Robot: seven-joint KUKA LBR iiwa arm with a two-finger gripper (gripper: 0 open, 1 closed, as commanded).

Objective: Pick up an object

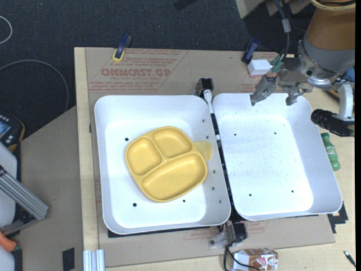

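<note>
A yellow divided plate [165, 163] with three compartments lies in the left bin [113, 117], a little right of its middle. A small pale yellow piece [204, 149] pokes out from under the plate's right edge. My gripper [277, 96] hangs over the far edge of the right bin [304, 191], well to the right of the plate. Its two grey fingers [261, 93] stand apart with nothing between them.
The two bins meet at a black divider [217, 145]. A green object [331, 149] lies outside the right bin's right wall. Clamps [120, 47] hold the cardboard base at the back. Cables and a small box [256, 259] lie at the front edge.
</note>
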